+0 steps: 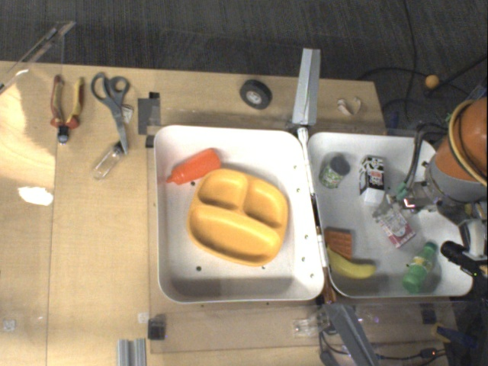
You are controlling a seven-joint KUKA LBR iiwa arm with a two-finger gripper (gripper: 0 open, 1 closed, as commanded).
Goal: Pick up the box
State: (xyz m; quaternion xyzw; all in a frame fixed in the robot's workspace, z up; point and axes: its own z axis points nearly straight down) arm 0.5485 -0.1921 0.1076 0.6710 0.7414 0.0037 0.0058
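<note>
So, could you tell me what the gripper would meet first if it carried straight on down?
Probably the clear packet right under the gripper; depth is hard to judge, and the box sits beside it.

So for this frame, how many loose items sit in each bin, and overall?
Left bin: 2, a yellow divided tray and an orange carrot-like piece.
Right bin: 6, a box, grey-green cup, clear packet, brown block, banana, green bottle.
Total: 8.

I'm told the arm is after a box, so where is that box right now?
The box stands in the right bin, near its far edge, right of a small grey-green cup. The gripper is just beside it, toward the near side.
</note>
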